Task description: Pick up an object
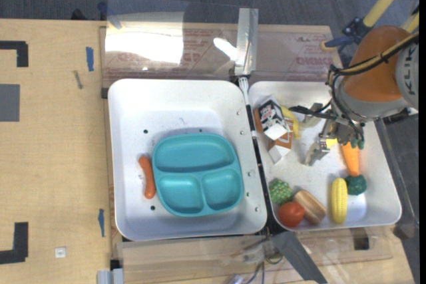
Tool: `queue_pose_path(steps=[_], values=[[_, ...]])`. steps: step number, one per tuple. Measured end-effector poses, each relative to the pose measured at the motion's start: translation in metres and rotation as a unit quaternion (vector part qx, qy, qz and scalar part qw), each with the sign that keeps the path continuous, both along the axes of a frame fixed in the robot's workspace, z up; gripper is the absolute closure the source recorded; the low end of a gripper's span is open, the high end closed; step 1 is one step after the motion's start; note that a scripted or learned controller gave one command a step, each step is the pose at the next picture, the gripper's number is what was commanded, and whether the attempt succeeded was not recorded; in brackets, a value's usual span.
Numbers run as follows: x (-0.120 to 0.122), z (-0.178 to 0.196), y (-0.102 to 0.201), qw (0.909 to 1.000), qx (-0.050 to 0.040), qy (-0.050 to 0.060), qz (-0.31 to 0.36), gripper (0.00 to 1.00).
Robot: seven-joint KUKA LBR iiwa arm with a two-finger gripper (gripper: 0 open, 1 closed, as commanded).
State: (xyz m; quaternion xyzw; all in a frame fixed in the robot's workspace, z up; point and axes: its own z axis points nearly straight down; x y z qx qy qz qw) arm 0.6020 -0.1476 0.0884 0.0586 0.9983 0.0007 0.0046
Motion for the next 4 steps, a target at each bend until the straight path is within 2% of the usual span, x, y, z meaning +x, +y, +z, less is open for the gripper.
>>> queue_pose_path(steps=[1, 2, 3, 4], values=[[0.004, 0.013, -0.001, 1.0000, -0.0013, -0.006, 0.000, 1.00], [0.001, 0.102, 0.077, 0.9995, 0.0002, -0.003, 0.033, 1.00], [0.025, 0.181, 0.105, 0.9995, -0.0003, -0.003, 0.031, 1.00], [0.019, 0.209, 0.130, 0.9907, -0.0013, -0.001, 0.136, 1.00]])
